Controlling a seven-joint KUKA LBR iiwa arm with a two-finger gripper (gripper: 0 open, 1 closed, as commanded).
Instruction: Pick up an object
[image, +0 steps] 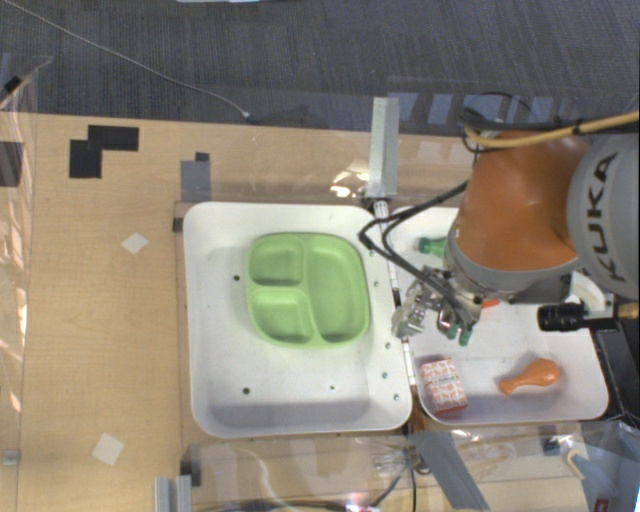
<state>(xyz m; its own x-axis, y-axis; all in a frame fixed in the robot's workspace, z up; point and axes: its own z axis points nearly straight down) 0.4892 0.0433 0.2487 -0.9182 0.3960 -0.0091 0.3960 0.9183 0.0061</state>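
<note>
Where the arm (520, 215) reaches in over the bin (590, 400) on the view's right, its fingers (408, 320) hang above that bin's near-left part, close to the rim it shares with the neighbouring bin. The fingers appear released, standing apart, with nothing seen between them.

Findings, nearest first:

- A small pink-and-white box (443, 386) lies on the bin floor just on the near side of the fingers, apart from them and close to the bin's near-left corner.
- An orange drumstick-shaped piece (530, 377) lies on the same floor, on the near side of the fingers and well off toward the view's right, apart from the box.
- A green divided plate (305, 290) sits in the other bin (215, 330), level with the fingers and off toward the view's left, across the shared rim. It has three compartments.
- A small green item (432, 244) shows beyond the fingers in the right-hand bin, partly covered by the arm; its kind cannot be told.

Both bins stand on the wooden bench (90, 320).
</note>
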